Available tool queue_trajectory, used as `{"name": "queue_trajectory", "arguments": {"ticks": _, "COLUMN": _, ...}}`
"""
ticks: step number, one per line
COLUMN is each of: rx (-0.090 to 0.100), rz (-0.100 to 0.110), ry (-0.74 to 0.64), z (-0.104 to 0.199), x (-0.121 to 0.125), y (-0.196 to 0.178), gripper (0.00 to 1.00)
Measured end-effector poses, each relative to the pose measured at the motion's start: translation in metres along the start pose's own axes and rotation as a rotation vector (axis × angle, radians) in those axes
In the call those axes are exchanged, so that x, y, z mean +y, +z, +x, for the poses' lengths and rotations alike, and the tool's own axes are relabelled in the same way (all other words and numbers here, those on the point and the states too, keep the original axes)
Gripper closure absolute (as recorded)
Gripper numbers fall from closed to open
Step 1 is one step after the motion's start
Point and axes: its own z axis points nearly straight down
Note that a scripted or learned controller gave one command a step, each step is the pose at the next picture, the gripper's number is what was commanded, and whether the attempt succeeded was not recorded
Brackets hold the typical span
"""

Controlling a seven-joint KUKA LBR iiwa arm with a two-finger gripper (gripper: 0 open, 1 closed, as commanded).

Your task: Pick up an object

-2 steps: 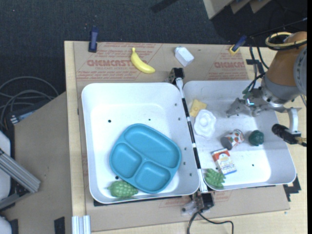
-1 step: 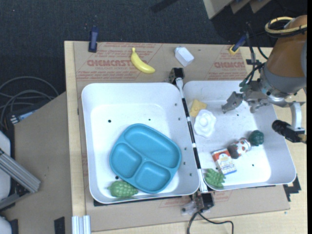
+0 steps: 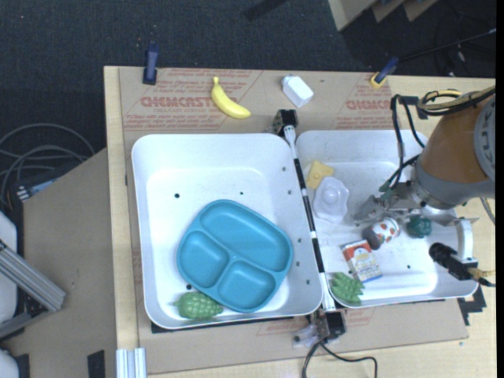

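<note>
Reaching in from the right, gripper [image 3: 383,217] sits low in right bin [image 3: 354,144], beside a small can [image 3: 383,231]; grip state cannot tell. Carton [image 3: 361,260] near it, clear cup [image 3: 331,196] left. Blue tray [image 3: 234,254] fills left bin [image 3: 157,179].

You are looking at two bins sitting side by side on the worktop [image 3: 126,211]. A divided plate [image 3: 234,253] is lying in the left bin [image 3: 157,164]; a carton [image 3: 362,260] and a cup [image 3: 331,197] are lying in the right bin [image 3: 354,142]. A banana [image 3: 227,101] is resting behind them.
</note>
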Motion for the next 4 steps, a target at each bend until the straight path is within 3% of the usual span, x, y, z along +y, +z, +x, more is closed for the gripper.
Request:
{"name": "queue_trajectory", "arguments": {"ticks": 1, "rx": -0.001, "rz": -0.004, "ry": 0.000, "z": 0.000, "x": 0.001, "y": -0.011, "gripper": 1.00}}
{"name": "queue_trajectory", "arguments": {"ticks": 2, "rx": -0.001, "rz": -0.004, "ry": 0.000, "z": 0.000, "x": 0.001, "y": -0.011, "gripper": 0.00}}
{"name": "queue_trajectory", "arguments": {"ticks": 3, "rx": 0.001, "rz": 0.000, "ry": 0.000, "z": -0.024, "x": -0.055, "y": 0.005, "gripper": 0.00}}
{"name": "queue_trajectory", "arguments": {"ticks": 4, "rx": -0.001, "rz": -0.006, "ry": 0.001, "z": -0.024, "x": -0.053, "y": -0.006, "gripper": 1.00}}
